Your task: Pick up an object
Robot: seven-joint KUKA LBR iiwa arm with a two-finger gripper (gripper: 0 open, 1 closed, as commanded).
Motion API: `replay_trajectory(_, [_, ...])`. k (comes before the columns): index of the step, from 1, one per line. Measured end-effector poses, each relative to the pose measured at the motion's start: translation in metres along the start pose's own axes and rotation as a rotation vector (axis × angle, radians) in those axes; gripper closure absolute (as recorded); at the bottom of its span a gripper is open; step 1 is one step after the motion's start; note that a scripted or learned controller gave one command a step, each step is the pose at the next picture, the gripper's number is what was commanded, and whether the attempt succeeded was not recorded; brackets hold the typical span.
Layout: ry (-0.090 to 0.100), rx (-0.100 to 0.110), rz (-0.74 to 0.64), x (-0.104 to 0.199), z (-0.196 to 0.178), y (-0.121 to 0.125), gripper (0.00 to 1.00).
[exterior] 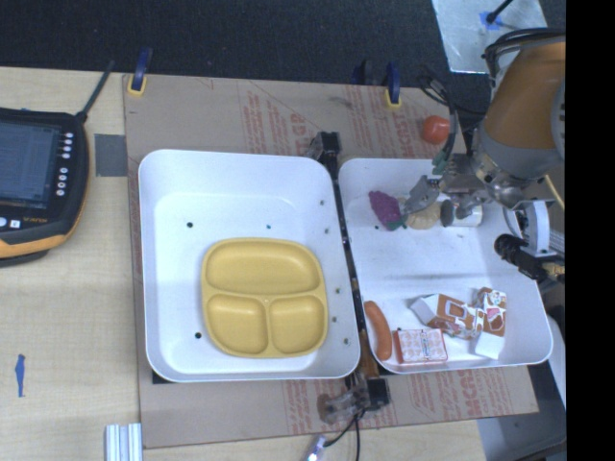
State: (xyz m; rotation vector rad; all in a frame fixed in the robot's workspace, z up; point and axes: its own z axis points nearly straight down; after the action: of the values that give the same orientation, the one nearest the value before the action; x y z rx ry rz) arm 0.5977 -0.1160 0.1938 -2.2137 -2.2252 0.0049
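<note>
Purple is your reference: the small purple object (385,208) lies in the upper part of the right bin (452,275), and everything risky sits just beside it. The gripper (444,203) is down low, directly right of the purple object, over a tan lump (420,219) that touches the purple piece's lower right side. You can't tell from this angle whether the fingers are spread or closed, nor whether anything is between them, so don't count this as a grasp.

Likely trouble, as a judgement: the tan lump and the purple object are so close that closing could pinch the edge of one and shove the other aside, or catch both and drop one on the lift. The far wall of the bin is also near, behind the purple object, so a nudged piece could wedge against it.

Well below the purple object lie a sausage (378,328), a pink packet (421,346) and torn cartons (469,315), safely clear. The yellow tray (264,297) sits in the left bin (173,209), far left of it.
</note>
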Motion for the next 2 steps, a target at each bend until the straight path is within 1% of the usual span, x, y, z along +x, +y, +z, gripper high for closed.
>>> replay_trajectory(1, [-0.002, -0.005, -0.001, 0.022, 0.098, 0.037, 0.00])
replay_trajectory(2, [0.000, -0.003, 0.002, -0.002, 0.101, 0.059, 0.00])
